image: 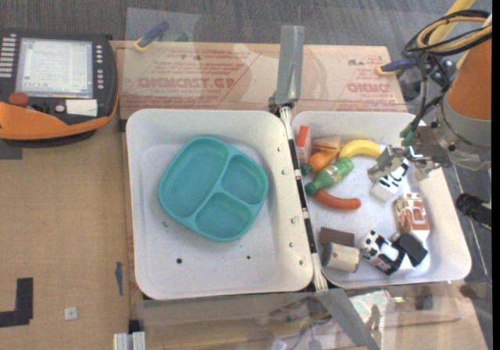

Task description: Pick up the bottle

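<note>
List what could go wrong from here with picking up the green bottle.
1. The green bottle lies tilted among a carrot, a banana and a red sausage, so the hand may catch a neighbour instead.
2. The hand sits to the bottle's right, over a white block; closing there would probably miss the bottle.
</note>
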You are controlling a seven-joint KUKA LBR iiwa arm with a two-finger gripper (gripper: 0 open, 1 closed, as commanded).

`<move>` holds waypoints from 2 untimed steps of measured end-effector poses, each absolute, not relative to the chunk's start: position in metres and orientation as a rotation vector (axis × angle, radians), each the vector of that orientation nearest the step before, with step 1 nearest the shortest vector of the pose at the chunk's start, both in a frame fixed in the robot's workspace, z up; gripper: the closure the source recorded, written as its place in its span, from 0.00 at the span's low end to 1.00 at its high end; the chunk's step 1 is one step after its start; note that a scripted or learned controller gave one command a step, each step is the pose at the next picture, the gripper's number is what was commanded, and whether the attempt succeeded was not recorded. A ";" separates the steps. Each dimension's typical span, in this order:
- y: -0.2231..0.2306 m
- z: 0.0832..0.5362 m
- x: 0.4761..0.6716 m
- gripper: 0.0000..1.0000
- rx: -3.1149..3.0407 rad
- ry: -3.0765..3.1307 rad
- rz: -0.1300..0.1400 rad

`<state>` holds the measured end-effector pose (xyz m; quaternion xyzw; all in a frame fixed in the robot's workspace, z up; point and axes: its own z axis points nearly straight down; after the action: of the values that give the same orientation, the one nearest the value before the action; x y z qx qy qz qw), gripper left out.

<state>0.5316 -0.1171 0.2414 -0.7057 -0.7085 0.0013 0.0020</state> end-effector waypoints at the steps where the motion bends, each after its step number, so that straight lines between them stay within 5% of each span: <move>1: -0.077 0.243 0.560 0.00 -2.178 -2.264 0.001; 2: -0.103 0.119 0.592 0.00 -2.301 -2.151 -0.013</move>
<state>0.5918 -0.1027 0.1187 -0.7305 -0.6829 -0.0041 -0.0041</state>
